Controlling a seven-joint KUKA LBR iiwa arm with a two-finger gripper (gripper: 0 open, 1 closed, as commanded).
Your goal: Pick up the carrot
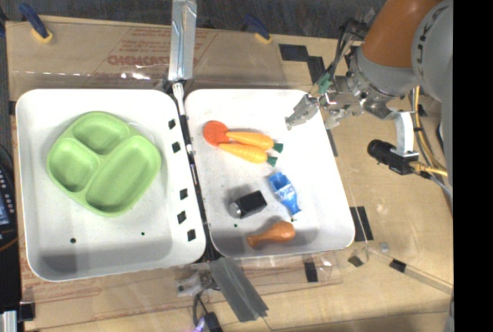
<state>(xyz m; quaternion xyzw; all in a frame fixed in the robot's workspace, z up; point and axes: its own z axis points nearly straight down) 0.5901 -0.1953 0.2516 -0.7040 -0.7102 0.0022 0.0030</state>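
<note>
Carrot [248, 145] seen lying in right bin [327, 199], upper middle, left of and below gripper [299, 115]; well apart, no contact. Gripper state cannot be told. Carrot: orange, tapered, glossy, green tip at right end. Green divided plate [104, 162] noted in left bin [38, 246].

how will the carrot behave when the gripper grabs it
The carrot looks like smooth toy plastic, so probably stiff and light, perhaps slippery. Its rounded, tapered shape may let it roll or squirt sideways under a pinch. It lies against the spoon, so that would likely shift too.
</note>
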